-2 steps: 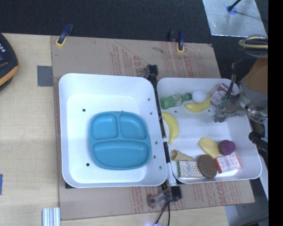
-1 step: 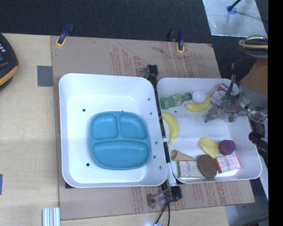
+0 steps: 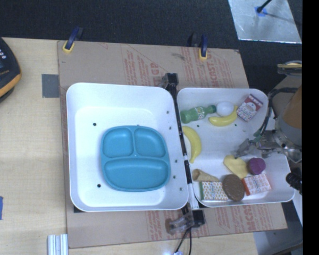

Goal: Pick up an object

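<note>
My gripper reaches in from the right over the right bin, low above its floor. Just below it lie a yellow wedge and a purple piece. A yellow banana lies at the bin's left side. Along the far wall sit a green bottle, a white ball, a small banana and a red and white carton. Near the front are a brown disc, a cracker box and a red box.
The left bin holds a blue divided plate. A black divider with clamps runs between the bins. A yellow and black pendant lies at the bench's far left. Cables hang at the right edge.
</note>
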`<action>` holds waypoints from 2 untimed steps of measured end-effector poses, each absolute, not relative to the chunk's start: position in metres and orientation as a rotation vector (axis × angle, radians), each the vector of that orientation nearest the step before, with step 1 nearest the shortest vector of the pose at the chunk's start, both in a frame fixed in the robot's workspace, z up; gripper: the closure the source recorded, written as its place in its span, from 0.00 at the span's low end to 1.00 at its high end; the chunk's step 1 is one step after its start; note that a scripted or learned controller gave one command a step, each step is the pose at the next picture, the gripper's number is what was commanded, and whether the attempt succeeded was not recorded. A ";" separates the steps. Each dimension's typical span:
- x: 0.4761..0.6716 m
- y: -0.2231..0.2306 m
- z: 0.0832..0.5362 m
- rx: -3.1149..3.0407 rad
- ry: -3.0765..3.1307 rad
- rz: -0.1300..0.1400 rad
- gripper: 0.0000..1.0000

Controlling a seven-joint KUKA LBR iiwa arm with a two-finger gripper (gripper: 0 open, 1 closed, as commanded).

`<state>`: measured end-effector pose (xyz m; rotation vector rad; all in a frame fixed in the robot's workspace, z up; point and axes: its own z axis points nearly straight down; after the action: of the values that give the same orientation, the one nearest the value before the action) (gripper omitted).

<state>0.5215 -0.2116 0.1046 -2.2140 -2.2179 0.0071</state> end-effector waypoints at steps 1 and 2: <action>0.475 -0.212 0.092 -2.218 -2.222 0.003 0.00; 0.476 -0.214 0.104 -2.217 -2.226 0.003 1.00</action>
<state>0.4765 -0.2139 0.1037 -2.2173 -2.2256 0.0033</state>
